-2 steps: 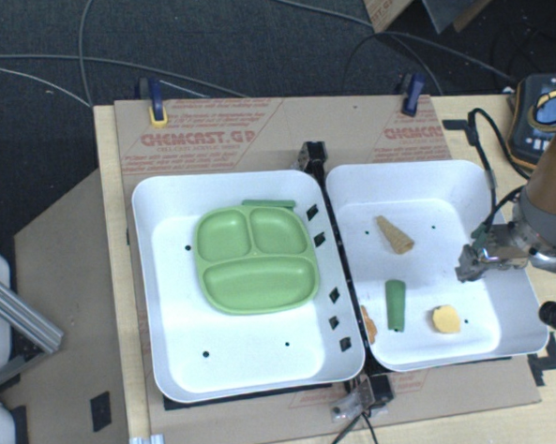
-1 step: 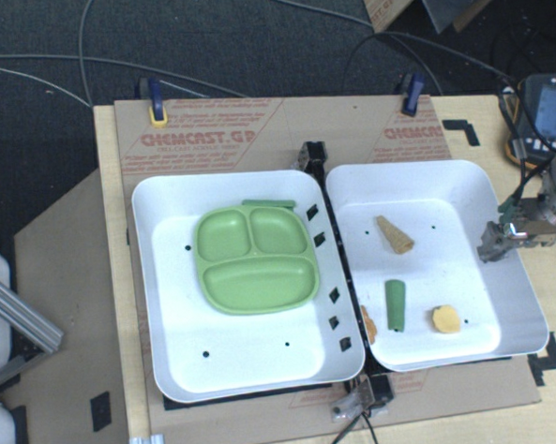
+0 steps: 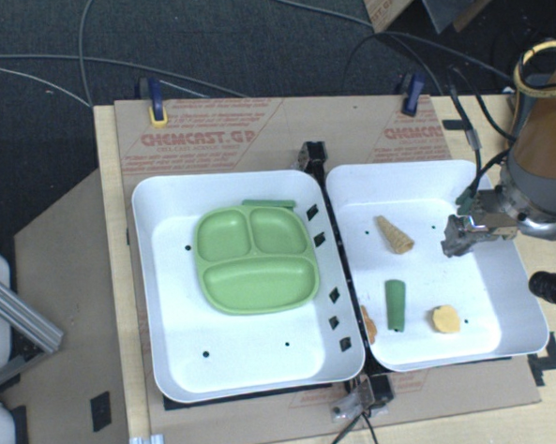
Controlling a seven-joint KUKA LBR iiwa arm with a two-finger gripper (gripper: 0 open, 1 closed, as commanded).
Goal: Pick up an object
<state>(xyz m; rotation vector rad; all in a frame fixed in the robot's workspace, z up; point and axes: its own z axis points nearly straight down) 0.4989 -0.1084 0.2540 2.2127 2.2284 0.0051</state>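
Nearest me, left bin [image 3: 174, 363] is holding a green divided plate [image 3: 257, 260]. Right bin [image 3: 510, 333] is holding a tan cone [image 3: 393, 234], an upright-lying green cylinder [image 3: 396, 305] and a yellow piece [image 3: 446, 320]. Gripper [image 3: 456, 240] is hovering right of the cone; grip state: cannot tell.

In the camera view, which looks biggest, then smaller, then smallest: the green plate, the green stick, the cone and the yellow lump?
1. Green plate, biggest by far.
2. Green stick and cone: they look about alike, so I won't rank them.
3. Yellow lump, smallest.
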